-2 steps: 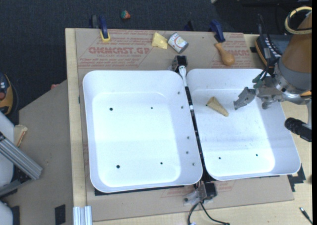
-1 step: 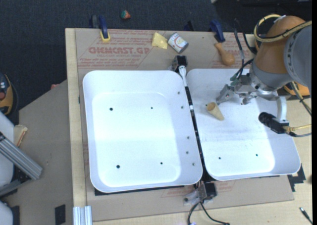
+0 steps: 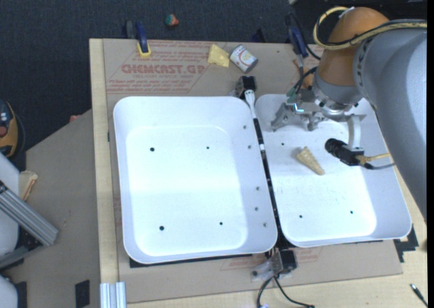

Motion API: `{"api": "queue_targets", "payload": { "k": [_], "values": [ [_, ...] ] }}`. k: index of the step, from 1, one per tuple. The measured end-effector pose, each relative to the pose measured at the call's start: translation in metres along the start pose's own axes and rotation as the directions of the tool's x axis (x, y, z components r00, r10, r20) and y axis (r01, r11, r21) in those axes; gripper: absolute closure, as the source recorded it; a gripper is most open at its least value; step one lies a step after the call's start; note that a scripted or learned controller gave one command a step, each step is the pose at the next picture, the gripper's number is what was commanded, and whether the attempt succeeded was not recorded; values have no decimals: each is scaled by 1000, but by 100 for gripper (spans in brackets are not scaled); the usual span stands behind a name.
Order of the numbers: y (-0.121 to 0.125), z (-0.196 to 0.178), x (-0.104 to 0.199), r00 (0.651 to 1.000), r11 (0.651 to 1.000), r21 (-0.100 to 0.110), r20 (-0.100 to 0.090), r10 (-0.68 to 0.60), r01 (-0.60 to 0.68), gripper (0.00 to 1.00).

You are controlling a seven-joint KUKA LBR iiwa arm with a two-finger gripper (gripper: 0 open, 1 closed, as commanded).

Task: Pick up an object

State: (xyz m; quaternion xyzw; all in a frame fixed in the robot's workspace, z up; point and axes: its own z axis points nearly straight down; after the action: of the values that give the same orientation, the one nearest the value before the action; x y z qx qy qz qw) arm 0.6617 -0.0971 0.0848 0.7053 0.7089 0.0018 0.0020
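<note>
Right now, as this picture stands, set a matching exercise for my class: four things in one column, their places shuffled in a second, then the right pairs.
Things
1. tan cone
2. yellow wedge
3. blue clamp
4. small orange and green ball

Places
A. on the dark floor beyond the bench
B. in the right bin
C. on the bench, behind the left bin
D. at the bench's far edge, near its left corner

Pairs: 1-B, 2-C, 3-D, 4-A

Your paper-covered surface [image 3: 169,72] carries a left bin [image 3: 183,184] beside a right bin [image 3: 332,212]; behind them lie a yellow scrap [image 3: 218,56] and a small box [image 3: 243,58]
</note>
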Motion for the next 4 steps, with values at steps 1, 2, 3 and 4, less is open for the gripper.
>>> {"api": "queue_targets", "payload": {
  "k": [1,2,3,4],
  "values": [
    [-69,0,-43,1000,1000,12,-1,10,-10,0],
    [-65,-11,-41,1000,1000,4,0,7,-7,100],
    [-132,0,9,1000,1000,13,-4,4,-4,100],
    [-120,-83,-9,1000,1000,-4,3,6,-6,100]
  ]
}}
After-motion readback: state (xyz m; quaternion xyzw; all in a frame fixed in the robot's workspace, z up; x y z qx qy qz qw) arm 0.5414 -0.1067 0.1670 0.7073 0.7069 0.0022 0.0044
